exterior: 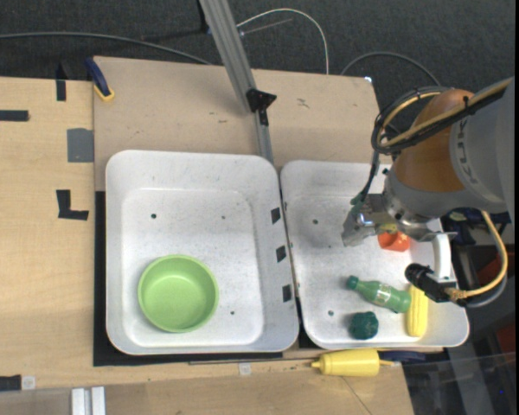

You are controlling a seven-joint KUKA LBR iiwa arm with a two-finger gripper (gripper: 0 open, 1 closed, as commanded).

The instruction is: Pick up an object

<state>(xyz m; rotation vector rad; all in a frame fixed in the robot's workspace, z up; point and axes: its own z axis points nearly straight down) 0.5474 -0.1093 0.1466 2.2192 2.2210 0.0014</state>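
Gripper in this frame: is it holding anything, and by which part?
Cannot be told. The gripper sits low in the right bin beside an orange object, with no object seen in it.

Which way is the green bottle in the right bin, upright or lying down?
Lying down. The green bottle lies on its side on the right bin's floor, cap toward the left bin.

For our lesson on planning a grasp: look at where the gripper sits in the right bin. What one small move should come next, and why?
Probably a short shift toward the orange object, then down. The gripper sits in the right bin with that object right beside it, while the green bottle, dark green lump and yellow piece lie farther off.
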